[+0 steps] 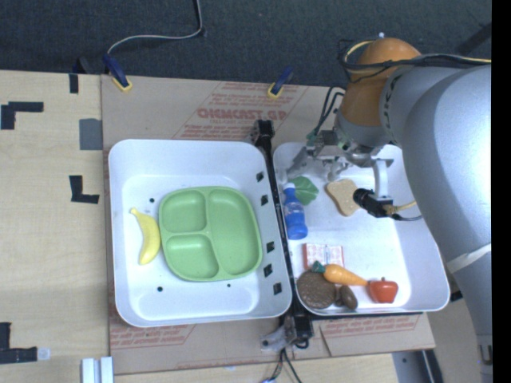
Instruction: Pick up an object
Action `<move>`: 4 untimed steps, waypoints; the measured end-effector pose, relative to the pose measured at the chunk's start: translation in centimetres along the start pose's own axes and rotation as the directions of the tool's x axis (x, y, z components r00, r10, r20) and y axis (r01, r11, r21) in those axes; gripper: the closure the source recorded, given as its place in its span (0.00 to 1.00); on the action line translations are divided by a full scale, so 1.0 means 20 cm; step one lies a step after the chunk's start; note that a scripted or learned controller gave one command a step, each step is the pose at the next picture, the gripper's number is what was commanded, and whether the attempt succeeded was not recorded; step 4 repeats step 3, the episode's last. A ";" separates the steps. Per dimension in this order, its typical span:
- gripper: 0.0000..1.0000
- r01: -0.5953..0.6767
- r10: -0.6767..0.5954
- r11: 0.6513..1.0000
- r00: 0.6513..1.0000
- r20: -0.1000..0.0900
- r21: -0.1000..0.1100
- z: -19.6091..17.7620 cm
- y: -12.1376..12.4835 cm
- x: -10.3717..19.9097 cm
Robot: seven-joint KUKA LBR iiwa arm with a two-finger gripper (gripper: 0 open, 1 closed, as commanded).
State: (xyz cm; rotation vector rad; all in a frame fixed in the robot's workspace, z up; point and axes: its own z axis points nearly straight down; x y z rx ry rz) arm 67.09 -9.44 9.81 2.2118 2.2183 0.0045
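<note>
A dark blue-grey carpet [239, 14] is running across the top of the view, with a pale cable [172, 32] trailing over it. Below it, a light wooden bench [48, 238] is carrying black tape marks [80, 190] and a sheet of printed brown cardboard [215, 110], which yellow-and-blue clamps [118, 76] are pinning at its far edge. Even, soft light is falling over everything.

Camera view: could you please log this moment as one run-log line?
gripper: over right bin, far end | bread slice: beside it, not held | banana, green tray: left bin
</note>
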 end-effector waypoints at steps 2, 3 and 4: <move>0.00 -0.002 0.002 1.000 1.000 -0.002 0.008 0.06 -0.01 0.00; 0.00 -0.003 0.003 1.000 1.000 -0.002 0.008 0.06 -0.01 0.00; 0.00 -0.003 0.003 1.000 1.000 -0.002 0.008 0.06 -0.01 0.00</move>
